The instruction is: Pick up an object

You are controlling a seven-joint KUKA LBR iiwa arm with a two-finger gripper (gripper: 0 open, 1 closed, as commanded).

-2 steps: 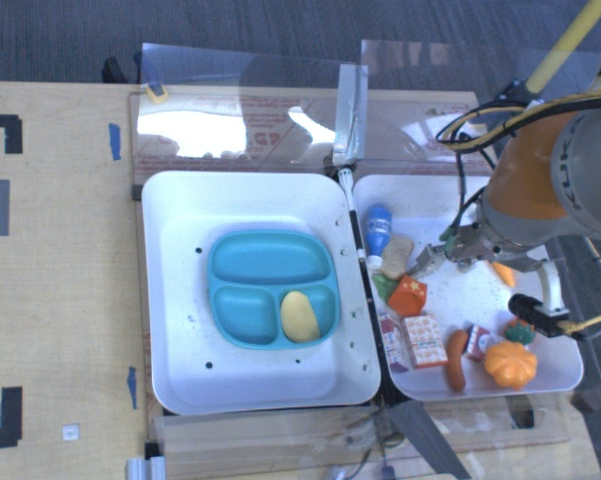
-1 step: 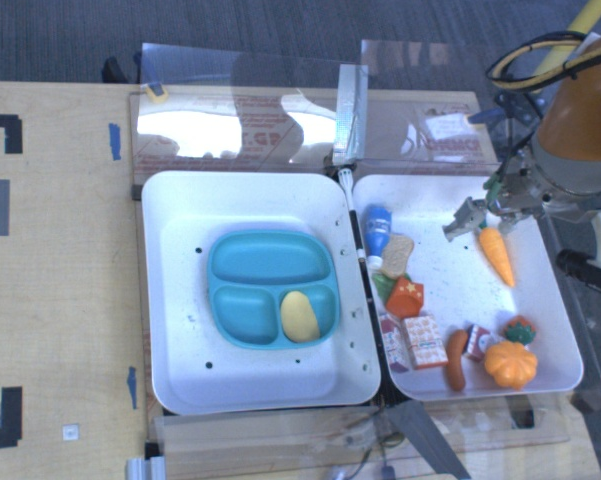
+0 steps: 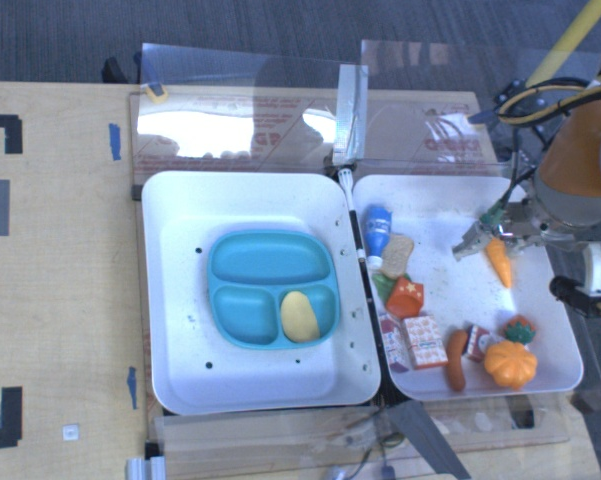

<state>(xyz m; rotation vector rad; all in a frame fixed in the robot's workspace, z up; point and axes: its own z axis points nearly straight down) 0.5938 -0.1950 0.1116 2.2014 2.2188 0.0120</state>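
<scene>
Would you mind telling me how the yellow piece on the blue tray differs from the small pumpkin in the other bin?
The yellow piece is pale yellow; the pumpkin is orange with a green stem.
The yellow piece is a smooth oval, while the pumpkin is lobed.
The yellow piece lies alone in one compartment of the blue tray in the left bin; the pumpkin sits among other toys in the right bin's near corner.
Both look like small toy foods.

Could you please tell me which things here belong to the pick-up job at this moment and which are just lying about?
In the job: the gripper and the carrot right beside it in the right bin.

Lying about: blue bottle, bread slice, strawberry, carton, sausage, pumpkin, and the yellow lemon on the blue tray in the left bin.
</scene>
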